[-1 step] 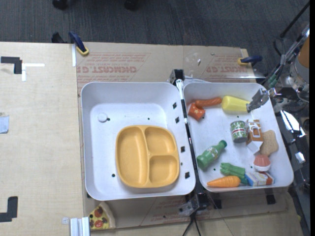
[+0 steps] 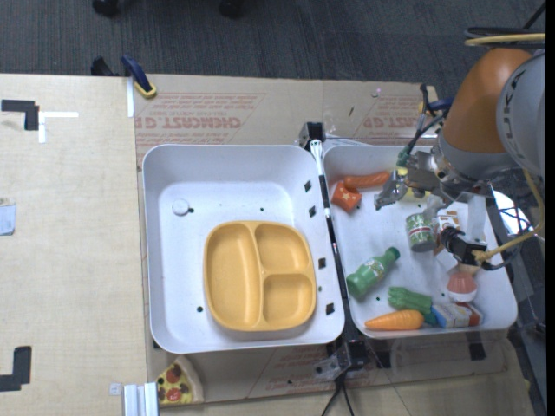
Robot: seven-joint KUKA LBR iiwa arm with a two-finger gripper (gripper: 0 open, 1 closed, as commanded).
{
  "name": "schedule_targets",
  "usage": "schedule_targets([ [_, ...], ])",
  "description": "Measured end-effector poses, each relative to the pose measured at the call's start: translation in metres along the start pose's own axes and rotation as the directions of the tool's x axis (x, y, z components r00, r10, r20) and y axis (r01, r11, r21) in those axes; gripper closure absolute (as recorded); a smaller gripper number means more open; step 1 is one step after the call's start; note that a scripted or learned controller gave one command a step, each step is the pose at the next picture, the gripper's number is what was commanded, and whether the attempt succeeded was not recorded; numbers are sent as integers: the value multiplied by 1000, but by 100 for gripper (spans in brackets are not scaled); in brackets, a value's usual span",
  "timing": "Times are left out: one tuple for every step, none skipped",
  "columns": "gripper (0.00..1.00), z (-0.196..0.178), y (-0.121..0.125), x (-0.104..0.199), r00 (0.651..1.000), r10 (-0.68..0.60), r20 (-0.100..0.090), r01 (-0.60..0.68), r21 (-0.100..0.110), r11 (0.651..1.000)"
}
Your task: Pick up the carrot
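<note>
Clearly I'm in the approach step: my gripper (image 2: 392, 191) hangs with fingers apart, holding nothing, well beyond the green bottle (image 2: 371, 272). Carrot (image 2: 395, 321) lies near that bottle's base; I must reach there next.

Counts, both bins:
2 white bins (image 2: 156, 232), 1 yellow divided plate (image 2: 259, 275), 1 carrot (image 2: 395, 321), 1 green bottle (image 2: 371, 272), 1 can (image 2: 420, 231).

Carrot (image 2: 395, 321) at right bin's (image 2: 499, 315) front edge, gripper (image 2: 392, 191) well behind
</note>
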State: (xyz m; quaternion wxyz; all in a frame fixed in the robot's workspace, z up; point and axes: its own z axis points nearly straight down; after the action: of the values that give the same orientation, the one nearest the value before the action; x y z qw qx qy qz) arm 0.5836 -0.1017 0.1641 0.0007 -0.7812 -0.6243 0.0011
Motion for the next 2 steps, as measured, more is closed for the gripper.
schedule_targets([
  [0, -277, 18, 48, 1000, -18, 3, 18, -2, 1000],
  [0, -73, -56, 88, 1000, -3, 2, 3, 2, 1000],
])
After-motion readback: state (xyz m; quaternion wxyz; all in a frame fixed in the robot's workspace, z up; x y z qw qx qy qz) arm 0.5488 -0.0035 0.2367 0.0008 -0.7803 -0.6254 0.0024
